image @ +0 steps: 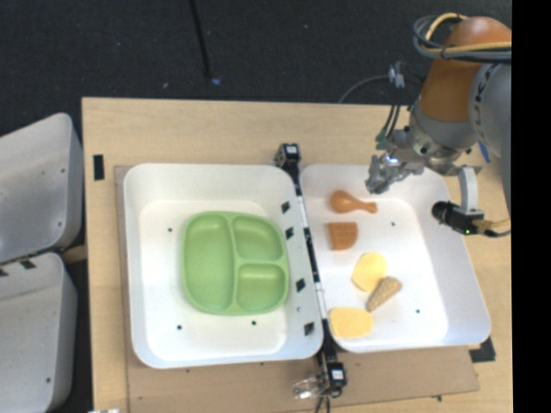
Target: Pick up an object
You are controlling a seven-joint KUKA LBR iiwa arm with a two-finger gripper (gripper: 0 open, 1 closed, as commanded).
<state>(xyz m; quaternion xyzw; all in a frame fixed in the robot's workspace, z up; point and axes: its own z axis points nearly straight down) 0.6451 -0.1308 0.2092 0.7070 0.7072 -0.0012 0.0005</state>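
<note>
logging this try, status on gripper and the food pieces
Gripper above right bin's far end, holding nothing. Nearest: orange drumstick-shaped piece, untouched. Nothing in the way.

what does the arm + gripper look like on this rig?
The arm is grey with a rounded orange band above the wrist. Thin grey cables loop off its upper end and beside the wrist. The gripper is small, metallic grey, with two short fingers. A black fitting sits on a white bracket alongside.

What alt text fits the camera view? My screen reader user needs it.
The gripper hangs over the right bin, just above a drumstick with four more food pieces nearby. The left bin holds a green divided plate.
</note>
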